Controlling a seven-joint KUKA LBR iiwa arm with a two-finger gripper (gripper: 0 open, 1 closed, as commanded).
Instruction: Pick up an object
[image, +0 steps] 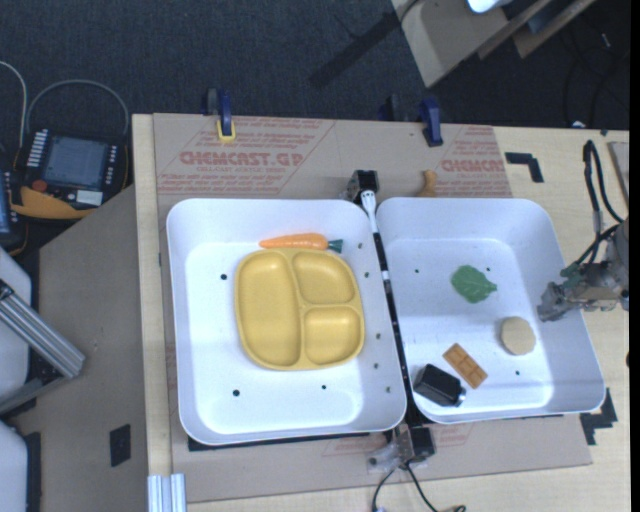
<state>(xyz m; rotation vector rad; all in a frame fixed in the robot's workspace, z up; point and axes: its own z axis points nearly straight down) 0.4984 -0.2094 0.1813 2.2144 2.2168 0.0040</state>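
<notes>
One hand (556, 301) at right bin (540, 225) rim, fingers indistinct

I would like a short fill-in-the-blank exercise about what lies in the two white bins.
1. The yellow plate lies in the ____ bin.
2. The carrot lies just beyond the plate's far edge, and its colour is ____.
3. The green piece lies in the ____ bin.
4. The black block sits near that bin's ____ corner.

Missing words: left; orange; right; front-left
</notes>
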